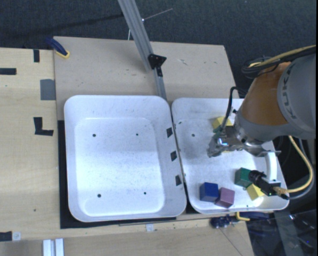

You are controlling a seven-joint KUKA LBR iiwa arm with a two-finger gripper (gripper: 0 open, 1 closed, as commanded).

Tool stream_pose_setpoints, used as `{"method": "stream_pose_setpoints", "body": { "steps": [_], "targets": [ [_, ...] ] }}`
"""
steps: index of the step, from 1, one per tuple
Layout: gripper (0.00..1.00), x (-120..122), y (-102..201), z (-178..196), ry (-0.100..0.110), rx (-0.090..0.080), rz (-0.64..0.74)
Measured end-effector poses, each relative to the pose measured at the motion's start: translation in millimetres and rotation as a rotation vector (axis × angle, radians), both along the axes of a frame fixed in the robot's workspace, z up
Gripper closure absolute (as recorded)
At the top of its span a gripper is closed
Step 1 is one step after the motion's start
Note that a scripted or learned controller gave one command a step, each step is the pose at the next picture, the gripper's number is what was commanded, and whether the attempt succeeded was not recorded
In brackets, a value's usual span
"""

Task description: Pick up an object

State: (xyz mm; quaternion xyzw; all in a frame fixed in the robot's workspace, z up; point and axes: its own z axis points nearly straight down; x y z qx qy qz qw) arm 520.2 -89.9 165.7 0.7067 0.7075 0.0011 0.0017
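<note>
A pale wooden bench [111, 68] stands against a dark floor and bears two shallow white bins side by side. The right bin [193, 119] is the landmark here. The left bin [119, 159] touches it along its left wall.

The grey arm [278, 97], with its orange band, reaches in over the right bin's right side. Its gripper [218, 144] hangs above the middle of the right bin's floor. How far the jaws stand apart cannot be told, and nothing can be made out between them.

Just beyond the gripper, toward the bin's far side, lies a yellow block [220, 124], partly hidden by the arm. Near the bin's near wall sit a blue block [209, 191] and a purple block [226, 197], touching. In the near right corner lie a green block [244, 176] and a second yellow block [254, 191].

A grey metal pole [137, 28] slants across the bench beyond the bins.
</note>
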Motion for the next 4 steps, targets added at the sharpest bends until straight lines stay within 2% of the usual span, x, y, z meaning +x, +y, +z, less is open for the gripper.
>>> {"method": "stream_pose_setpoints", "body": {
  "steps": [1,3,4],
  "targets": [
    [1.0,1.2,0.1,47.7,0.0,0.0,0.001],
    [1.0,42.6,100.0,69.4,0.004,0.003,0.007],
    [1.0,65.1,149.1,57.4,0.005,0.001,0.005]
  ]
}}
